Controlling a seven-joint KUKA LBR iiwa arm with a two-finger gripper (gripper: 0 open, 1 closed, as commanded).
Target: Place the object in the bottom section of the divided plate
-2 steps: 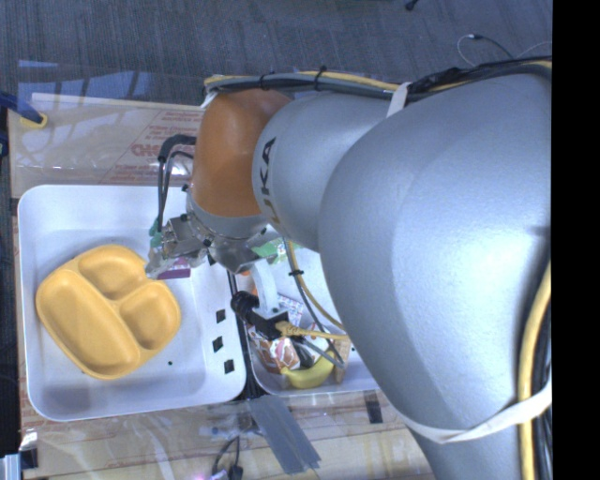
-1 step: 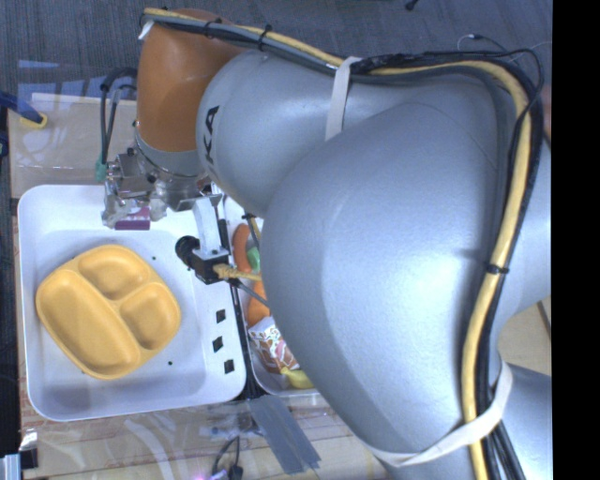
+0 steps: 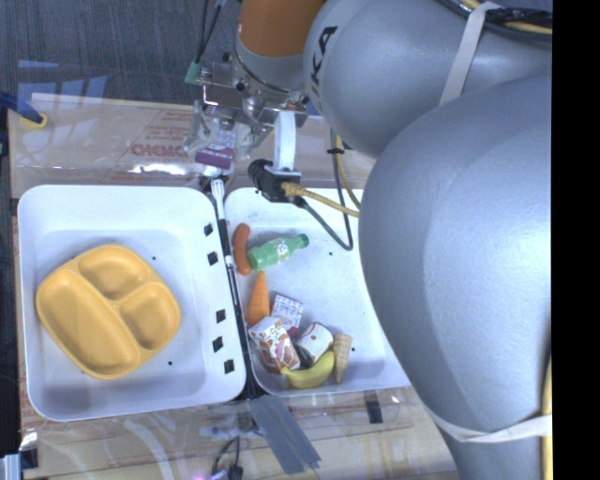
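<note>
Bench: wood-colored top (image 3: 84, 122) with shiny clear plastic over it, and a dark wall along the top of the frame.
Bins: two white bins side by side. Left bin (image 3: 56, 394) fills the left half. Right bin (image 3: 347, 281) sits in the middle, partly under the arm.
Arm: big grey arm (image 3: 450, 234) covers the right side of the frame. It bends up toward the top middle, where the orange band (image 3: 272, 23) shows.
Gripper: gripper (image 3: 230, 150) hangs at the top middle, above the far edges of the two bins, near where they meet. I cannot tell if it is apart or together. A small purple and white bit shows at its tip, but I cannot tell what it is.
Plate: one yellow divided plate (image 3: 108, 309) in the left bin, left of center. It has three sections and lies flat, long way slanted from upper left to lower right.
Count in right bin: one green bottle (image 3: 277, 251), two carrots, one banana (image 3: 314, 372), a few small packets (image 3: 281, 337).
Bottle: lies on its side, cap pointing right and a little up.
Carrots: upper carrot (image 3: 242, 248) runs up and down, just left of the bottle. Lower carrot (image 3: 259, 298) also runs up and down, thin end up.
Banana: curves along the bottom edge of the right bin.
</note>
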